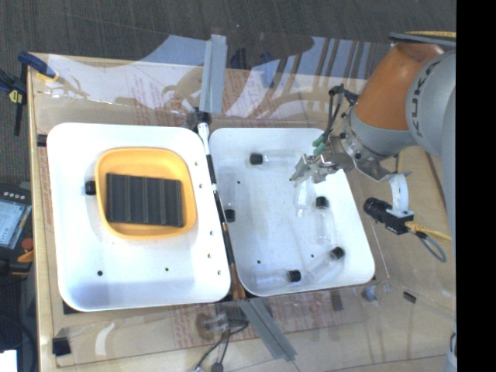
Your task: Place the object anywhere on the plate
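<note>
Bench point(93, 339) carried two white bins side by side. Left bin point(70, 277): one yellow plate point(143, 165) with a dark ribbed block on its middle. Right bin point(263, 254): several clear tubes with black caps, scattered toward 3 and 5 o'clock, one capped tube point(256, 160) lying alone at 11 o'clock. Tool point(310, 167) hung over the right bin at 1 o'clock, just above a clear tube point(302, 198); nothing showed between its prongs, and whether they stood apart could not be told. Advice: centre over one tube, close across its width, lift clear of the bin wall, then carry toward 9 o'clock to the plate. Writing: none legible.
</note>
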Action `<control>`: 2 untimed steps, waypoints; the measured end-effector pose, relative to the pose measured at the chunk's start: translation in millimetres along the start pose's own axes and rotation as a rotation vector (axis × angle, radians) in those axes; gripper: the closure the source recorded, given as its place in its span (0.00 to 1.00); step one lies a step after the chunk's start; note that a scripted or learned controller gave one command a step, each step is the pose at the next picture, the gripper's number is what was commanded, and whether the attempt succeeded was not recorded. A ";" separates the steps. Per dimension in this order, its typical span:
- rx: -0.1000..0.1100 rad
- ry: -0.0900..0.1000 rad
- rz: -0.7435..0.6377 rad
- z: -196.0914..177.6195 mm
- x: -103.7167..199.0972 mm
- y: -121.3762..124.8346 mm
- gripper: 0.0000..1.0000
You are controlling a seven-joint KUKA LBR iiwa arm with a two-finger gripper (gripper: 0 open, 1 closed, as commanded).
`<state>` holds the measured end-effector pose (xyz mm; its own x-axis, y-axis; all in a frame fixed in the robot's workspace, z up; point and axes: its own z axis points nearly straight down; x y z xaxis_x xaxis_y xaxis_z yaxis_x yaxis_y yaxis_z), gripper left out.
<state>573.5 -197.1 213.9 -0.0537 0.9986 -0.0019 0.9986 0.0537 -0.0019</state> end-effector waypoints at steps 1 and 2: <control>0.002 0.003 -0.118 -29.0 53.7 -24.8 1.00; -0.001 0.001 -0.363 -8.1 91.0 20.9 1.00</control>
<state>589.4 -105.1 221.8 -0.4051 0.9143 -0.0001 0.9143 0.4051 -0.0015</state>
